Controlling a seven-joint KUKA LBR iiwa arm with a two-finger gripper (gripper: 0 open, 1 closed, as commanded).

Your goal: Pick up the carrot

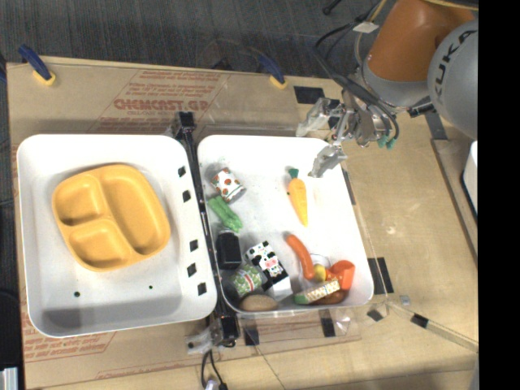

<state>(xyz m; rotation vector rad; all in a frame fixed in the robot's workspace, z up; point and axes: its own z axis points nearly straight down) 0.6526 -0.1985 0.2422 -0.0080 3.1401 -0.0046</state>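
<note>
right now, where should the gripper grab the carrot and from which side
Probably across the thick upper half of the carrot, just below its green top, coming straight down. It lies flat and lengthwise in the right bin with bare floor on both long sides, so fingers fit either side. The gripper sits nearby.

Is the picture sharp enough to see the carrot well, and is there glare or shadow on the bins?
Camera view: the small orange carrot with green top is reasonably sharp; the metal two-finger gripper looks slightly blurred; the white right bin is brightly lit with mild glare; the white left bin shows soft shadow in its lower corner.
</note>
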